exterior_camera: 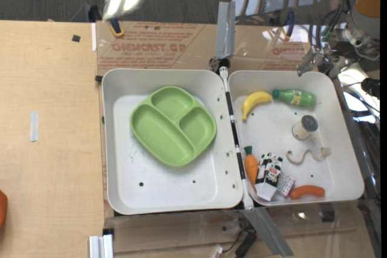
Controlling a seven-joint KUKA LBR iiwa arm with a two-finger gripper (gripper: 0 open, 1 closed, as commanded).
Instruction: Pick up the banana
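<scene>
Banana [254, 102] lies in right bin [344, 130], upper left, beside green bottle [294, 96]. Gripper [314, 60] hovers above bin's far rim; finger state cannot be told.

Grey arm with orange band entering at two o'clock, wrist angled down and toward nine o'clock, gripper [315, 60] hanging at the upper right, its dark fingers too small and cluttered to read.
</scene>
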